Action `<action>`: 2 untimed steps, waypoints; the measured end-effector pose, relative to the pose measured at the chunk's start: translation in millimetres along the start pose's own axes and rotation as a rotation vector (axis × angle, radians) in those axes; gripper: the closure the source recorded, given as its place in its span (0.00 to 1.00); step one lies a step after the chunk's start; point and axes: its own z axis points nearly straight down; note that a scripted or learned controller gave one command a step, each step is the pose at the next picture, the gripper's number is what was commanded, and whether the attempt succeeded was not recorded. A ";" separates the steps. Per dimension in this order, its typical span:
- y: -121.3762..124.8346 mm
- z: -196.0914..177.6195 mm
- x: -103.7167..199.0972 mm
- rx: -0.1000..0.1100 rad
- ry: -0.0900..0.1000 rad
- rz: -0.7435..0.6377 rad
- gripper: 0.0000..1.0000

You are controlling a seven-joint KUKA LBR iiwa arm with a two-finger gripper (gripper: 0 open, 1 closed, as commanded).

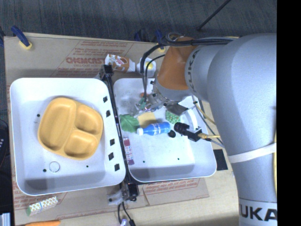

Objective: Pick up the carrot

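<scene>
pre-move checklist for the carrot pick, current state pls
1. Carrot located: cannot tell. Nothing in the right bin reads clearly as a carrot.
2. Tool position: ok. The tool is down in the right bin, near its back left part.
3. Something held in the tool: cannot tell. The wrist and clutter hide its tip.
4. Clutter near the tool: not ok. A blue bottle, a green item and a yellow piece lie packed together just in front of it.
5. Left bin: ok. It holds a yellow divided tray, apart from the arm.
</scene>
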 end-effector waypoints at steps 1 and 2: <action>-51.3 0.5 8.8 0.003 0.002 -0.035 1.00; -100.3 -111.3 -65.4 0.000 -0.001 -0.379 1.00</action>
